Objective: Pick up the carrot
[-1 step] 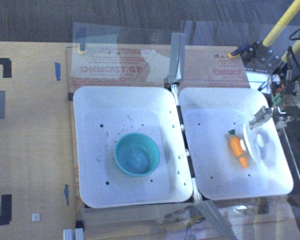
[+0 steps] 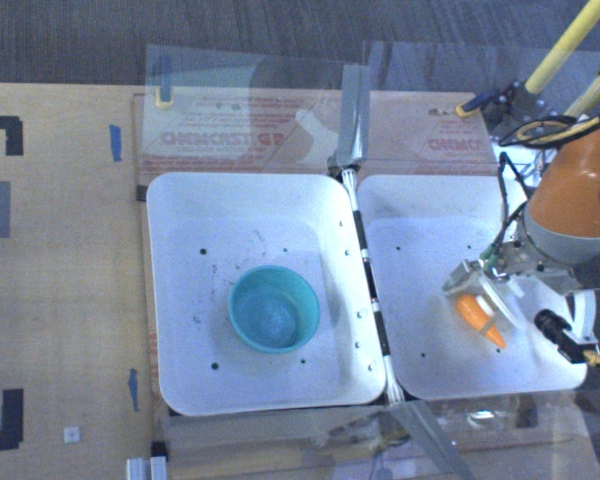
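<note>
One carrot [image 2: 479,320] lies in the right bin [image 2: 420,368], and you have the gripper [image 2: 477,290] right over its upper end, touching or nearly so. You cannot tell how far the tool is open, nor whether it has the carrot. For a sound grasp, I judge you should straddle the thick end across its width, close firmly, then lift straight up. The left bin [image 2: 180,208] holds a teal bowl [image 2: 273,308].
</note>
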You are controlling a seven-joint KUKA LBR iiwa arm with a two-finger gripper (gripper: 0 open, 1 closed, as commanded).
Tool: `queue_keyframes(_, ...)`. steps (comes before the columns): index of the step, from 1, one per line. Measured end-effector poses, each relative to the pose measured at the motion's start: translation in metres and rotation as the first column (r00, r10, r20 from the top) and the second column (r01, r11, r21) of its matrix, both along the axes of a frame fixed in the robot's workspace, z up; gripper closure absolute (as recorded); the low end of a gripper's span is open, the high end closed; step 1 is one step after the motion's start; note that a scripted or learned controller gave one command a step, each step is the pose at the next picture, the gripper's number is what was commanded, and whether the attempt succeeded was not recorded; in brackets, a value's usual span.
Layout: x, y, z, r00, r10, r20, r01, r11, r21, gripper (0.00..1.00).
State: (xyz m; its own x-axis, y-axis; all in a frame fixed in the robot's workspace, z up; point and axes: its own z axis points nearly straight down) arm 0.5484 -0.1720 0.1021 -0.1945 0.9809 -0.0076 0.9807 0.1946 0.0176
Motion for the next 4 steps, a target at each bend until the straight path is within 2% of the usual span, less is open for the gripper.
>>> queue_keyframes(1, -0.046, -0.005, -0.004, 0.991, 0.133, 0.016, -0.133, 0.991, -0.012, 0.0)
queue_keyframes(2, -0.057, -0.014, -0.004, 0.935, 0.354, 0.013, -0.353, 0.935, -0.015, 0.0)
queue_keyframes(3, -0.053, -0.016, 0.012, 0.936, 0.351, 0.027, -0.35, 0.936, -0.025, 1.0)
queue_keyframes(4, -0.054, -0.016, 0.01, 0.936, 0.35, 0.024, -0.35, 0.937, -0.023, 0.0)
